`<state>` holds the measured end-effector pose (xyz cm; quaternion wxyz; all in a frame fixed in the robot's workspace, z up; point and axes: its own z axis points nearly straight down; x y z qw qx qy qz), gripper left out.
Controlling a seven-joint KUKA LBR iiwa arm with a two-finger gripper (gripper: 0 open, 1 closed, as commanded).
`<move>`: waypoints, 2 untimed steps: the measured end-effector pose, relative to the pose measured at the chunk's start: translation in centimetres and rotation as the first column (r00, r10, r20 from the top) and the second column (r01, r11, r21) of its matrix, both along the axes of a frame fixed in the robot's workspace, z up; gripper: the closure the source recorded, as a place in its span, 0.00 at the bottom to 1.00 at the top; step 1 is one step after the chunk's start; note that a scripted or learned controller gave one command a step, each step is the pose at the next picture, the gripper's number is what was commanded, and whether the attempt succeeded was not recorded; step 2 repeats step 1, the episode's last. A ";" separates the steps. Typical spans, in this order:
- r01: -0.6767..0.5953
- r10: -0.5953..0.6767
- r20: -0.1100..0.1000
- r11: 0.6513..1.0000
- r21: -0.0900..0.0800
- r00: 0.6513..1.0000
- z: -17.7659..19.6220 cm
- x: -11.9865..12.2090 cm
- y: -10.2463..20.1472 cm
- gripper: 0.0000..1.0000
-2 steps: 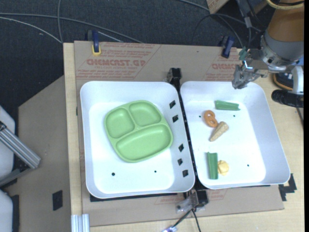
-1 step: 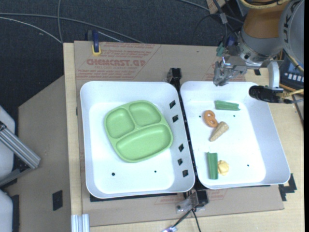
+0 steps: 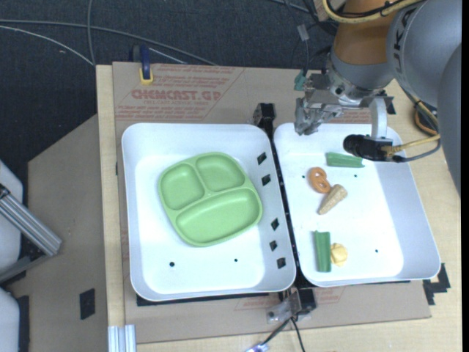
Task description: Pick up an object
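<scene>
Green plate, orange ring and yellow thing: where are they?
green plate [image 3: 211, 199]: camera view, on its big compartment.
orange ring [image 3: 318, 180]: camera view, on its curved edge.
yellow thing [image 3: 338, 254]: camera view, on its middle.

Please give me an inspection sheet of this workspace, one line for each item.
Surface: two white bins, left bin, right bin, on a cardboard sheet.
Job's things: in the right bin, green stick, orange ring, tan cone, green block, yellow piece.
Clutter: green divided plate in the left bin.
Grippers: end effector above the right bin's far left corner, holding nothing.
Cables: black cables behind the bench.
Surroundings: dark floor.
</scene>
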<state>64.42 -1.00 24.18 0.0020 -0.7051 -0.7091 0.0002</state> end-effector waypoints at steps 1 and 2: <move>0.001 -0.001 0.000 1.000 -0.001 1.000 -1.4 0.2 5.3 1.00; 0.001 -0.001 0.000 1.000 -0.001 1.000 -1.4 0.2 5.3 1.00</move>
